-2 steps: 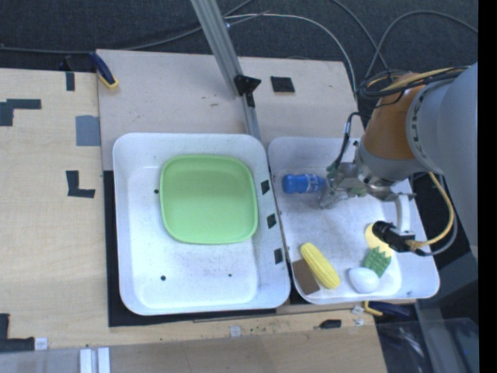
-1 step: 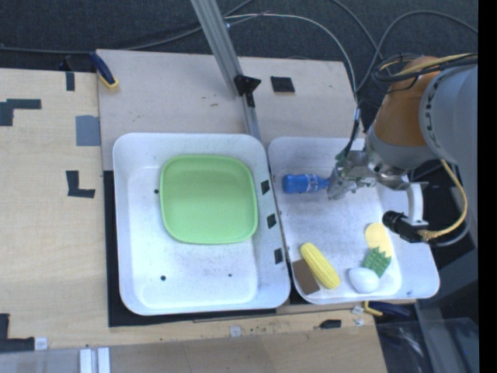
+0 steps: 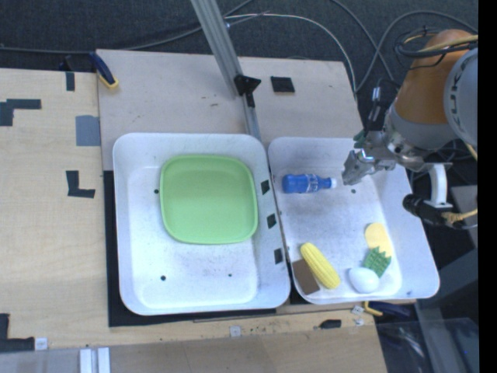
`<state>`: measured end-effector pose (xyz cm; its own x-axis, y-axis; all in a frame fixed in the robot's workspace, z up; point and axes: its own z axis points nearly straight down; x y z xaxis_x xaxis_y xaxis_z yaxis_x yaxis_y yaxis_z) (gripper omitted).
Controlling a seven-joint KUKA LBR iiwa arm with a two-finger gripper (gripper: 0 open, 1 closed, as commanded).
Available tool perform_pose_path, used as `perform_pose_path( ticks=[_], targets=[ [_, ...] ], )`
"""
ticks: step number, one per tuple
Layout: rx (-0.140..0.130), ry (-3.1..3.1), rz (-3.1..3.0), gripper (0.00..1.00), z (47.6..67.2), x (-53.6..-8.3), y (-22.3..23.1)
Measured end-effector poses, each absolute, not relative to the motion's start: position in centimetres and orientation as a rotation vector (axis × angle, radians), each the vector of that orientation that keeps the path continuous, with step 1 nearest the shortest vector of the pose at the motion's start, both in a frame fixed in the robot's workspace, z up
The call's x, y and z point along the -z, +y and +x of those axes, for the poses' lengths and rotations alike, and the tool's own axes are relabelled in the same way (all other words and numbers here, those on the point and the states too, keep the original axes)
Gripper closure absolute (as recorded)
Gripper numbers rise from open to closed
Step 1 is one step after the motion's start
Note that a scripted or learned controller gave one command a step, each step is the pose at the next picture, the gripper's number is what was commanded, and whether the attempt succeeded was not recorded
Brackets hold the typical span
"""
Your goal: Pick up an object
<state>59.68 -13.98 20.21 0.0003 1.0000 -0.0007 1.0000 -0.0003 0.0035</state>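
White plastic forms both shallow bins on the bench. The left bin (image 3: 132,208) holds one item: a pale green square plate with rounded corners (image 3: 208,199), lying flat toward the bin's upper middle.

The right bin (image 3: 411,239) holds five items. A small blue plastic bottle with a pale cap end (image 3: 305,183) lies on its side near the bin's upper left, its cap pointing right. A yellow corn cob toy (image 3: 319,265) lies at a slant near the lower left part of the bin, with a brown flat rectangular piece (image 3: 304,277) just beside it at the lower left corner. A white rounded egg-like object (image 3: 363,280) sits near the lower edge, touching or nearly touching a green leafy piece (image 3: 378,261). That green piece adjoins a yellow rounded object (image 3: 377,236) above it; whether these two are one item cannot be determined.

The grey arm with its orange band (image 3: 427,84) enters from the right. Its two-finger gripper (image 3: 356,169) hangs over the upper part of the right bin, just right of the bottle's cap. Nothing is seen between the fingers. Whether they are apart or together cannot be told, as the fingertips appear as one dark shape at this angle.

A grey metal post (image 3: 221,45) rises diagonally from between the bins' upper edges. A blue and yellow clamp (image 3: 105,72) sits at the board's upper left corner. Black cables (image 3: 311,22) loop across the dark floor behind.
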Motion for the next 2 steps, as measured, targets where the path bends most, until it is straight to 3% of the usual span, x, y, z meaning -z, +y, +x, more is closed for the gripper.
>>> perform_pose_path(
  ticks=[1,2],
  targets=[
    [-0.003,2.22,2.219,1.0,60.3,-24.7,-14.5],
    [0.0,2.225,2.219,1.0,59.7,-23.7,-9.9]
  ],
)
